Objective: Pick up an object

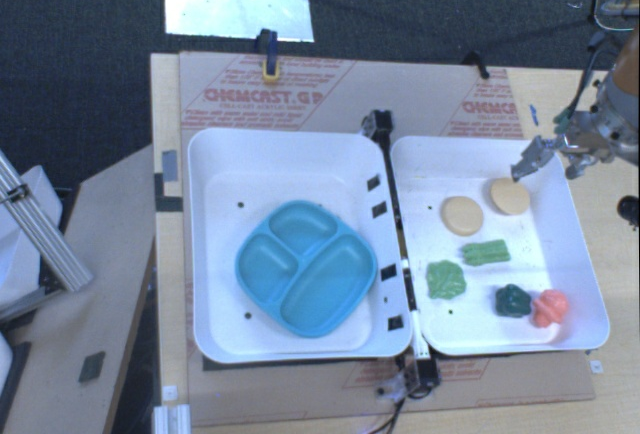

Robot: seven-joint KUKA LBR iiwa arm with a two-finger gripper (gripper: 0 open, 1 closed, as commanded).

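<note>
The two-finger gripper (540,160) hovered in approach at the right-hand white bin (577,252), its fingers (524,168) spread and empty. A round beige disc (510,196) lay just below at six o'clock; a straight descent seemed needed next.

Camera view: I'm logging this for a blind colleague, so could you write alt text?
The end effector hovers at the right bin's far edge, near two tan discs, with three green pieces and a pink one closer to the camera. The left bin holds a blue divided plate.
</note>
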